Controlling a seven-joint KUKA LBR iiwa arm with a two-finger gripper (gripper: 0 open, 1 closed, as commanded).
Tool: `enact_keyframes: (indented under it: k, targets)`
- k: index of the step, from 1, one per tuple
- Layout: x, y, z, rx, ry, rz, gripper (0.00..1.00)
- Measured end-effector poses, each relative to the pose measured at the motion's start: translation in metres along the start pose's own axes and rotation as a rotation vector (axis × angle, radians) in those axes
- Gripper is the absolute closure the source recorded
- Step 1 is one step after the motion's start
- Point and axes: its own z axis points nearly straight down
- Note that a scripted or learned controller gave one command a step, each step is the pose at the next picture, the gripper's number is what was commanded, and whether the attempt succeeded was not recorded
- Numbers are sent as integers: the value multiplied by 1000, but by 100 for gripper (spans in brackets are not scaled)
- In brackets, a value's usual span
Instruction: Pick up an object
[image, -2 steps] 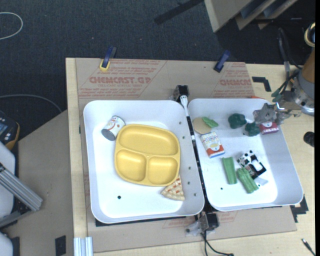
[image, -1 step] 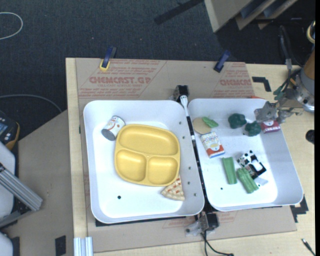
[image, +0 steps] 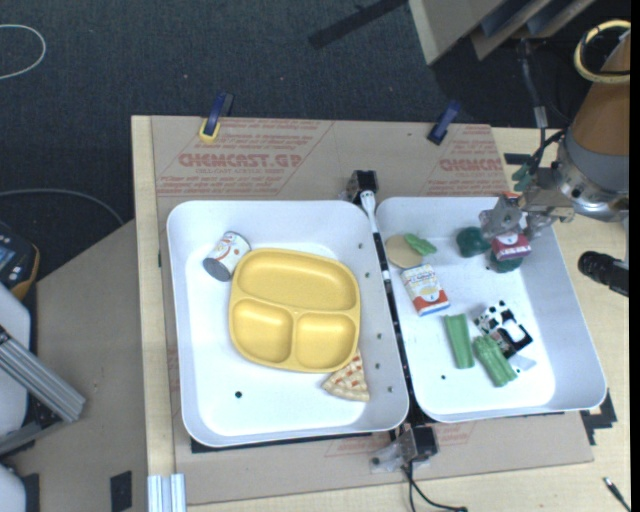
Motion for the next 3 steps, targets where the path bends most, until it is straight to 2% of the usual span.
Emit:
enact_keyframes:
  k: [1,2,3]
  targets:
    - [51,11,-7,0,0,0,100]
    - [103,27,12,5,0,2,100]
    - [148,42,19,1,-1,3,100]
